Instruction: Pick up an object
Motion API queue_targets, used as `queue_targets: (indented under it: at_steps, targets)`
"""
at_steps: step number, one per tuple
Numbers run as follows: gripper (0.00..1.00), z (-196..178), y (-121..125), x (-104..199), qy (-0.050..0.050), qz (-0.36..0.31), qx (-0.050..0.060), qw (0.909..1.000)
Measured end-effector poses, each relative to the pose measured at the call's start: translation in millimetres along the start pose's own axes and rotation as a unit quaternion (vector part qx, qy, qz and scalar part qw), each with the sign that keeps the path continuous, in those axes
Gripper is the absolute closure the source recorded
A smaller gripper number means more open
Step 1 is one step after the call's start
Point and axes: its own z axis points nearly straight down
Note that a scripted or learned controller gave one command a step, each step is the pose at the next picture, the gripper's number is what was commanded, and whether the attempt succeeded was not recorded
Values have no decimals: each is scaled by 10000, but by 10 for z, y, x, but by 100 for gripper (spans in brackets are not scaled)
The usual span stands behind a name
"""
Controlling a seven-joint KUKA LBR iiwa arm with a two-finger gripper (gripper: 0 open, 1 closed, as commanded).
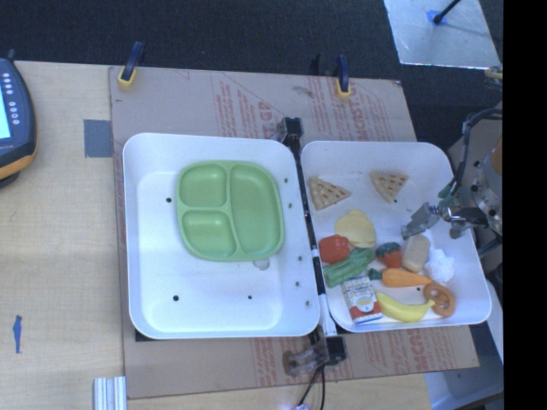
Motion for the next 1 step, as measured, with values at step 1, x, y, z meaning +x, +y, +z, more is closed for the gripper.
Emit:
queue_targets:
  at_steps: [1]
  targets:
    - [0, 898, -281, 425, 21, -7, 47, 10000]
